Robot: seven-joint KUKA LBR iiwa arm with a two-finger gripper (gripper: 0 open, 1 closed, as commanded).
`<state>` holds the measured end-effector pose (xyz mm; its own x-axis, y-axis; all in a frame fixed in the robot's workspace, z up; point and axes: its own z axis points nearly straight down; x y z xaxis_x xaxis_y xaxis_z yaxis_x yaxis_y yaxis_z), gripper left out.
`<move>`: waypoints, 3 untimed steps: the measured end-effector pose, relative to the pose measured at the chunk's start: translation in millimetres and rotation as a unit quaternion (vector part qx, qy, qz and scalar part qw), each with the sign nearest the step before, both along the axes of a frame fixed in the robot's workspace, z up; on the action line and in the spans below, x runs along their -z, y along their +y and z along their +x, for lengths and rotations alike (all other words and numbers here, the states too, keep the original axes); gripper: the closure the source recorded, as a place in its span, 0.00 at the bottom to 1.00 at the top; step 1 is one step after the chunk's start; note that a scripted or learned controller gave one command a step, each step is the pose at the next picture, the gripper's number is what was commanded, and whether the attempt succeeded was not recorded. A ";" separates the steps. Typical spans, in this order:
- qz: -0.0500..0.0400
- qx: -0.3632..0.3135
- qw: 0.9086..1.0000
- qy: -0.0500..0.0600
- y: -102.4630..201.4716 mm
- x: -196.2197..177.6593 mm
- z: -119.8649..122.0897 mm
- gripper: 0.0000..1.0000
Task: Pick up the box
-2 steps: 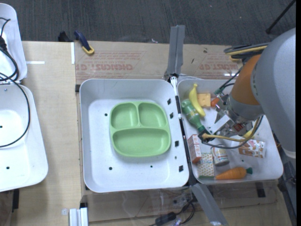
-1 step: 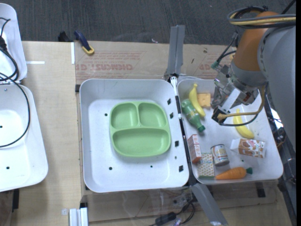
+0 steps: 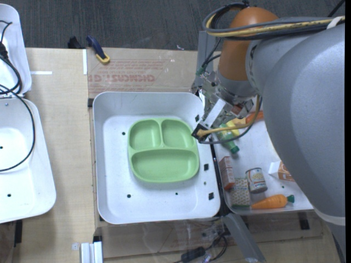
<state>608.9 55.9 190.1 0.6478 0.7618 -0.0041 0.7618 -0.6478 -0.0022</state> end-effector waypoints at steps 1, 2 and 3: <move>0.000 0.014 1.000 0.000 -94.2 0.0 16.3 1.00; 0.000 0.019 1.000 0.000 35.6 -0.2 9.2 1.00; -0.001 0.087 0.996 0.000 -55.6 -0.3 35.8 1.00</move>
<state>644.7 0.3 190.4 0.7698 0.6382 -0.0044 0.6382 -0.7699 -0.0011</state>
